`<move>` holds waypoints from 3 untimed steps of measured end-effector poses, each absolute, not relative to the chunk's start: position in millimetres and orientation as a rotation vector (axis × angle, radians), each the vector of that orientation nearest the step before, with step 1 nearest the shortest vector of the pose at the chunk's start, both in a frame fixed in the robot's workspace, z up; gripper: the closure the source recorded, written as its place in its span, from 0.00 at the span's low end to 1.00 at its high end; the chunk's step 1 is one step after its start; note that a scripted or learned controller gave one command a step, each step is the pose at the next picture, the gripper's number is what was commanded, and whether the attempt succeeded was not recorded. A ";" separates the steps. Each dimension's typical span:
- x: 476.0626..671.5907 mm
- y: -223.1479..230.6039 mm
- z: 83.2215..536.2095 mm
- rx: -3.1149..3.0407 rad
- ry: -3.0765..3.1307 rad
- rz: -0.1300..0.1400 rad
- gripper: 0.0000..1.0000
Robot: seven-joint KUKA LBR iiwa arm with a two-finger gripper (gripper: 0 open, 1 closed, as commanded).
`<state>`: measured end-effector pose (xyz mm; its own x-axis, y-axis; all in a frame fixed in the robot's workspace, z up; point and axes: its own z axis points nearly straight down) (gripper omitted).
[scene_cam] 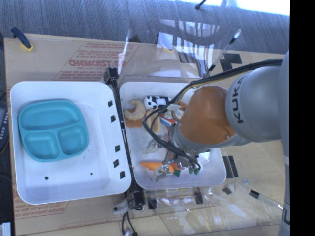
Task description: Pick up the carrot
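**Gripper down at the carrot, lift not yet made**

While the gripper [170,170] sits low in the right bin [216,173], the carrot [151,165] lies just beside its fingertips, perhaps touching. I cannot tell whether the fingers are open or closed. Grasping and lifting apparently remain.

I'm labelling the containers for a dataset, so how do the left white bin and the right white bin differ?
The left white bin holds one turquoise sectioned plate; the right white bin holds several small items, among them an orange carrot and a tan croissant-like toy. The grey and orange arm's gripper hangs over the right bin, none over the left. Both are shallow, white and rectangular.
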<state>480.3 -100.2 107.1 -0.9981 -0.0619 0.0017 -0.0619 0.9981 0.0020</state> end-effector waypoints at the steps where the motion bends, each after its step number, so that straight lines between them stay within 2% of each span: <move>1: 479.5 -121.3 91.6 0.032 -3.138 -0.002 0.00; 2: 479.5 -110.4 104.8 -0.351 -3.124 -0.001 0.00; 3: 477.0 -143.5 91.5 -0.726 -3.058 0.000 0.00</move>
<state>477.0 -143.5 91.5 -0.8933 0.4494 -0.0011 0.4494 0.8933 -0.0001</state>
